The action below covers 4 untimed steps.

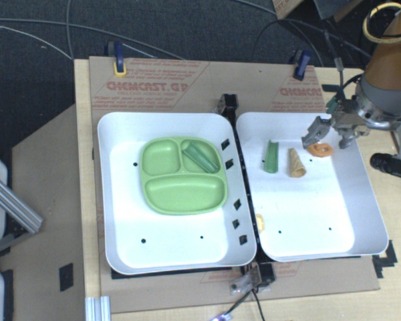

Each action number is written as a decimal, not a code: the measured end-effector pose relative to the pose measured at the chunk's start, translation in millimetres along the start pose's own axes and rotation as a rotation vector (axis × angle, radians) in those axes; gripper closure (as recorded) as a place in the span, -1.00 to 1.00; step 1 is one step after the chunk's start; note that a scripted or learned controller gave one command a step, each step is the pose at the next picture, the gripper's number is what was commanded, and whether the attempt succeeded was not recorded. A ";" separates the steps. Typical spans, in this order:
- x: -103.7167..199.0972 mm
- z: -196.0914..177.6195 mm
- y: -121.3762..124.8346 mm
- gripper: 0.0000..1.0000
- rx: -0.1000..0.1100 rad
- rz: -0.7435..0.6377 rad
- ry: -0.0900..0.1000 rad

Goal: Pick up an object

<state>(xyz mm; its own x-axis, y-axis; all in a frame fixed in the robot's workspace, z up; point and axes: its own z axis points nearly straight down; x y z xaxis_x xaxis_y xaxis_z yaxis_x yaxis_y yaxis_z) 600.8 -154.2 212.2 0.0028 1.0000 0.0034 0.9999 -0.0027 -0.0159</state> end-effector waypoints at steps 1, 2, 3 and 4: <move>0.5 -8.5 2.8 -1.00 -0.015 -0.003 -0.002; 1.5 54.7 4.5 -1.00 -0.009 -0.003 -0.001; 9.0 102.0 -1.0 -1.00 -0.009 -0.003 -0.001; 9.8 128.8 -0.9 -1.00 -0.011 -0.003 -0.001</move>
<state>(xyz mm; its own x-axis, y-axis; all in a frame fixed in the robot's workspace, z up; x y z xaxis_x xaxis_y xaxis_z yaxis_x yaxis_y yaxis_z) 597.8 -144.0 83.4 -0.0003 1.0000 0.0020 1.0000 0.0003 -0.0049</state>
